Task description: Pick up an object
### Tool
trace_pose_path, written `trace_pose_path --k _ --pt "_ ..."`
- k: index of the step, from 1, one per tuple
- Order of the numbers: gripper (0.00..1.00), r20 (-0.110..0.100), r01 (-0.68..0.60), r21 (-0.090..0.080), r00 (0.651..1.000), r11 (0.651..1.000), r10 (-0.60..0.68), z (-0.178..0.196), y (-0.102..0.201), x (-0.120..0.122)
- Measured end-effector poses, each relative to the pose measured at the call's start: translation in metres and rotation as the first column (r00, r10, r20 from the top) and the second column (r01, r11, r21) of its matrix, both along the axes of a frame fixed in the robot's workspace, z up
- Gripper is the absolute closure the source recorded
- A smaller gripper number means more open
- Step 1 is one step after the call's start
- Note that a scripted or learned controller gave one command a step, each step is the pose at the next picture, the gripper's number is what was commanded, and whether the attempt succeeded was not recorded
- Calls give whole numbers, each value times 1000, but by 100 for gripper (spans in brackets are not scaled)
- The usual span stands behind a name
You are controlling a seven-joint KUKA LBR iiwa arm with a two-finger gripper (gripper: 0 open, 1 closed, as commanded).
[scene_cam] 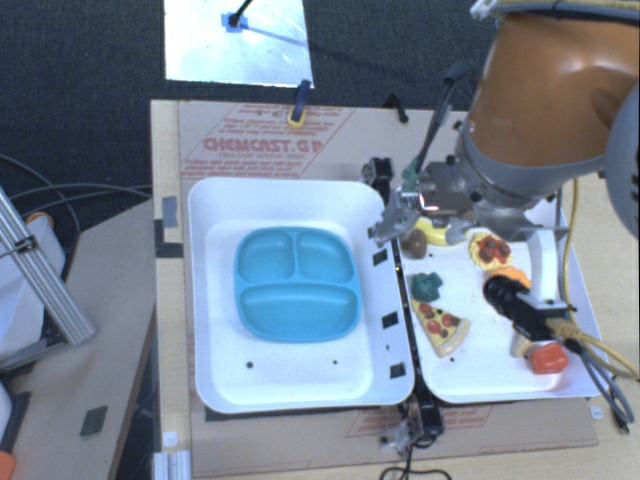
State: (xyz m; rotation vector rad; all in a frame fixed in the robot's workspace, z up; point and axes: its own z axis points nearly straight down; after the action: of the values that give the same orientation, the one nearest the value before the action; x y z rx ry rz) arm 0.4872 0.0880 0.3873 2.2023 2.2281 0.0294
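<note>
Hovering at the far-left corner of the right bin [480,380], your gripper [398,230] sits right by the divider btw the two bins. Can't tell if it's spread or pinched, the view's too cluttered there. Just beside it there's a yellow toy [436,234], partly under the wrist. Next out is a green toy [428,286], then a toy pizza slice [443,328] nearer the front. Red-and-yellow round piece [490,251] lies to the right, w/ an orange-red toy [547,357] at the front-right corner. Left bin [215,368] holds a blue divided plate [297,283], well apart.
</note>
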Motion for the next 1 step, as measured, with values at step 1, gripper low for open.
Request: trace_pose_path --k 1 --pt "100 -12 1 -6 1000 1000 -1 2 -3 1"
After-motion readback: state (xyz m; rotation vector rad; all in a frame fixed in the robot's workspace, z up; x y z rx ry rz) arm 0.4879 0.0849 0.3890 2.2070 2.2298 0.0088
